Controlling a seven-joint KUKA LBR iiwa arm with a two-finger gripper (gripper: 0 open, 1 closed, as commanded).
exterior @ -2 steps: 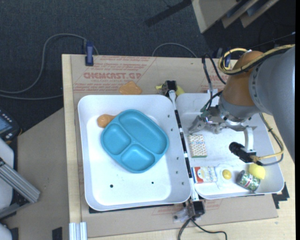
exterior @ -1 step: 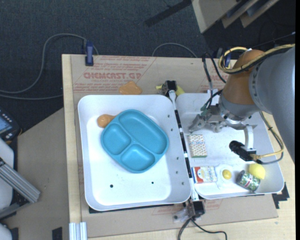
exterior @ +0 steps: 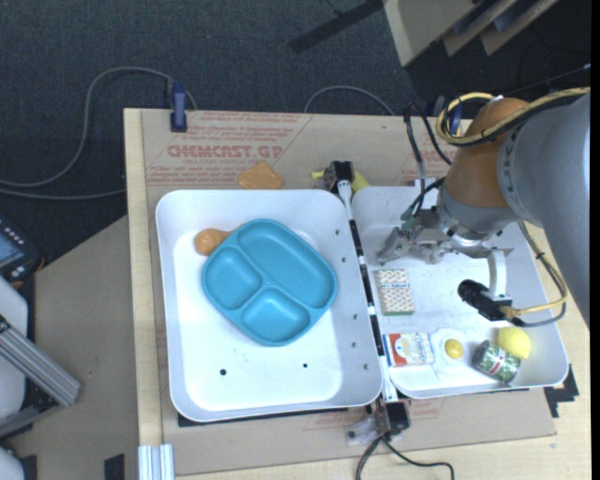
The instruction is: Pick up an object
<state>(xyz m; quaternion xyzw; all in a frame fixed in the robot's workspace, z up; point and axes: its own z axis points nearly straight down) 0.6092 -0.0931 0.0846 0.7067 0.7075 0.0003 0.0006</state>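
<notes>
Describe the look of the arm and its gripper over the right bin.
The arm is thick, rounded and grey, with an orange band above the wrist. Yellow and black cables loop beside it. The gripper is a dull grey metal assembly.

dark blue-grey carpet [exterior: 84,47] is seen around the bench. the bench top is covered by a tan board [exterior: 281,141] printed with red lettering. thin cables [exterior: 103,84] are trailed across the floor at the far left. pale furniture [exterior: 469,23] is seen at the far right, and a metal rail [exterior: 37,366] at the near left.
</notes>
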